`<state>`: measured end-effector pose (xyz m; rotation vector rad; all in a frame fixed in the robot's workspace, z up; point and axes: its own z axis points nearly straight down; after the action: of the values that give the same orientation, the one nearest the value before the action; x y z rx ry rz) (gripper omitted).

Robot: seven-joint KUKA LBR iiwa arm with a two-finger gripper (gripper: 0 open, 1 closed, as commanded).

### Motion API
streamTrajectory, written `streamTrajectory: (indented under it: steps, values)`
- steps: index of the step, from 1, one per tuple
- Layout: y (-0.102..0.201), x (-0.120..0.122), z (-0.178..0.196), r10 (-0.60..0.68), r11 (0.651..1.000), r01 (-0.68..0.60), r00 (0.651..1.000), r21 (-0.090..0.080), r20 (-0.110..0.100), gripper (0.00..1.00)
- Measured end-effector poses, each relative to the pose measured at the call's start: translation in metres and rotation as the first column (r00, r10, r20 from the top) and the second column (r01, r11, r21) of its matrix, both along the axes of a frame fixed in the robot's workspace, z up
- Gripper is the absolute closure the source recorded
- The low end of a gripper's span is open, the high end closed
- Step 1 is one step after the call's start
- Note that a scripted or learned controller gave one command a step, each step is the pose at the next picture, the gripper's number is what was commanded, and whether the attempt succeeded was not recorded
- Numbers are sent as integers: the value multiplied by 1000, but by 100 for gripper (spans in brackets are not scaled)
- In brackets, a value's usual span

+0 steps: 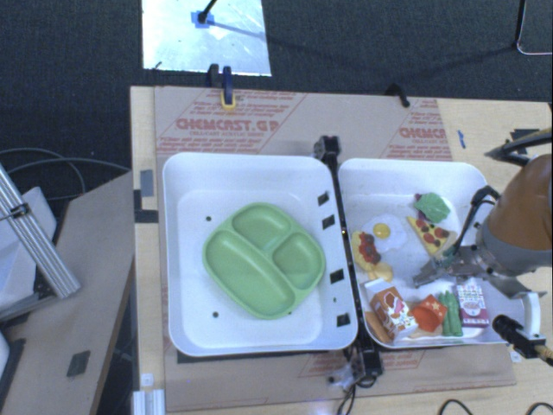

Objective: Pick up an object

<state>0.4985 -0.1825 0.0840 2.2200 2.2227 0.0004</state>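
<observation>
Lying in the right bin [484,180] are small toy foods: a red and white carton [391,311], an orange piece [429,312], a green stick [452,312], a red and white packet [472,304], a pizza slice [429,232], a green lump [432,206], a fried egg [383,231] and a red and yellow bit [371,253]. Both bins rest on a brown board [259,119] on a pale bench, with dark carpet beyond; the left bin [190,180] bears a green tray [264,260]. Coming in from the right, the claw [432,272] hangs low over the right bin, its dark tip just above the orange piece; how far it is open I cannot tell, and nothing shows in its grip. Carton, stick and packet lie just below the tip, the pizza slice just above it, egg and red bit to its left.
</observation>
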Motion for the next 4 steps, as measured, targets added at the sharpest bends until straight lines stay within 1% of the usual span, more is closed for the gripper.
streamTrajectory:
  steps: [1, 2, 3, 4]
  values:
    - [0, 1, 11, 0, 1000, 0, 1000, -1, 4, 100]
    - [-6, 10, 59, 3, 1000, -3, 1000, -3, 6, 100]
    - [-11, 4, 107, 2, 1000, -2, 1000, -3, 6, 100]
    - [-12, 6, 143, 3, 1000, -3, 1000, -2, 6, 100]
